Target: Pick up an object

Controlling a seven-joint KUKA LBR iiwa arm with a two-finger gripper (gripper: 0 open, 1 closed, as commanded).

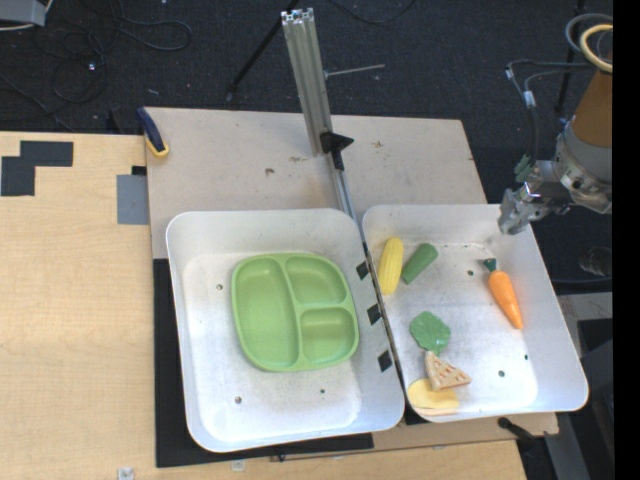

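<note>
Here the jaws (513,215), state unclear, hover by the right bin's (560,388) rim, apart from the carrot (505,297).

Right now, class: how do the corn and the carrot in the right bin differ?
The corn is yellow; the carrot is orange with a green top. The corn lies by the bin's left wall, touching a green piece; the carrot lies alone near the right wall. The corn is blunt, the carrot tapers. Both are long toy vegetables lying flat.
</note>
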